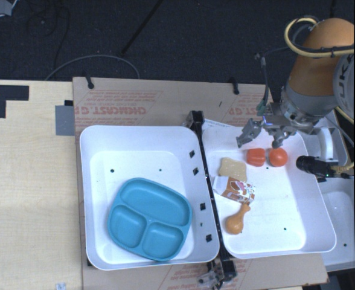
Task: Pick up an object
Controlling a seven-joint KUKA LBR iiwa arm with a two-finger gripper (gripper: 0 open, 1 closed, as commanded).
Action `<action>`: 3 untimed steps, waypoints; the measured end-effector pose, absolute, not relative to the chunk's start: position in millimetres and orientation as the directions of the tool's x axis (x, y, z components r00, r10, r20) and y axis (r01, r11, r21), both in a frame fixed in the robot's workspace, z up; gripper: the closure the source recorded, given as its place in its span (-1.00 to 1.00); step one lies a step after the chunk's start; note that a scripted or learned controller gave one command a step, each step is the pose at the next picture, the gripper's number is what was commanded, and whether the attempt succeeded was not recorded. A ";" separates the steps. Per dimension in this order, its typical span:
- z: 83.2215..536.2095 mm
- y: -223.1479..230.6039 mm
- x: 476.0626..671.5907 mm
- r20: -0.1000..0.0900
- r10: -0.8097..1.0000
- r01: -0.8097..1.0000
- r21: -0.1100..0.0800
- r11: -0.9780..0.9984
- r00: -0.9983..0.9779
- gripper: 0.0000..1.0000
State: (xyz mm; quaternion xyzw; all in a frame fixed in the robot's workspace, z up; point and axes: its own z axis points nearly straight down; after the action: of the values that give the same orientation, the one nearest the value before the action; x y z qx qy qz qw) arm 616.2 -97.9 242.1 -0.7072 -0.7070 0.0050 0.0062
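Observation:
My gripper (262, 139) hangs over the far end of the right bin (286, 237), its fingers spread open with nothing between them. Just below the fingers lie an orange-red block (256, 156) and a red ball (278, 157), side by side. Nearer the divider sit a tan square piece (232, 167) and a small printed packet (239, 190). An orange-brown drumstick-shaped toy (236, 221) lies further down. The left bin (99, 162) holds a blue divided plate (148, 219).
A black divider rail (203, 180) runs between the two bins. Both bins rest on a cardboard sheet (141, 104). A pale wooden benchtop (26, 192) stretches to the left. The right bin's near half has bare floor.

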 end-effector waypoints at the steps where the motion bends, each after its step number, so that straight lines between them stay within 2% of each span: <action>1: 250.3 -98.0 618.3 0.001 1.000 1.000 -0.003 0.001 -0.001 -1.00; 3: 147.8 -95.6 621.5 0.000 1.000 1.000 -0.006 0.000 0.000 -1.00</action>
State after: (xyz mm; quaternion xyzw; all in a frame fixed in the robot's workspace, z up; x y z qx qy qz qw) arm 621.5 -95.6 147.8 -0.7070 -0.7072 0.0020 0.0023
